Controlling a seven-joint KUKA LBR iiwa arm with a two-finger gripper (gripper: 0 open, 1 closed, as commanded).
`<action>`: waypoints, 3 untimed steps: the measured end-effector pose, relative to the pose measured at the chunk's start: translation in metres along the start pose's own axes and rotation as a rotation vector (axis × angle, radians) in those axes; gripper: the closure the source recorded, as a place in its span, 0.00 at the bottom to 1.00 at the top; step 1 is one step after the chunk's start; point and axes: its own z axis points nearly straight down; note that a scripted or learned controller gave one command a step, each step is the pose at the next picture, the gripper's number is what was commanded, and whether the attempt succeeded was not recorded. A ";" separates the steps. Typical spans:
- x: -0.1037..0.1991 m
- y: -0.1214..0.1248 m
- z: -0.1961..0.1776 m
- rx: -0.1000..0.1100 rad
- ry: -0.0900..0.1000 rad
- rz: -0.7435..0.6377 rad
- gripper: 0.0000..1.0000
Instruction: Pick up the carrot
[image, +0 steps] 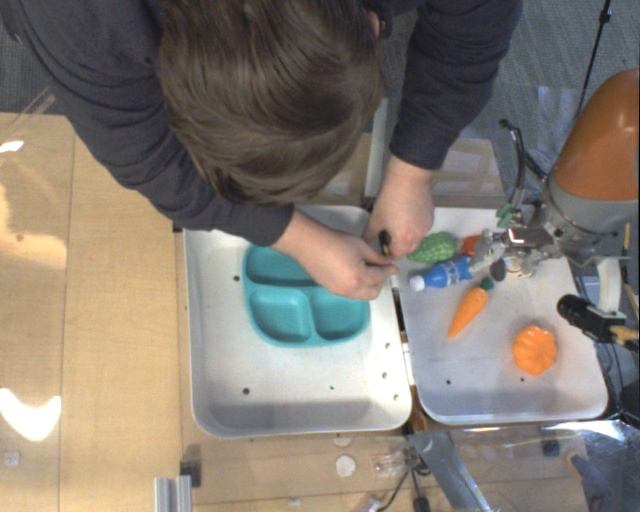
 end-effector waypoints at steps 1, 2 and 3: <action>-0.020 0.002 0.133 0.001 0.000 -0.132 0.00; -0.019 0.005 0.121 -0.009 -0.002 -0.133 1.00; 0.037 0.004 0.034 -0.004 0.000 0.139 1.00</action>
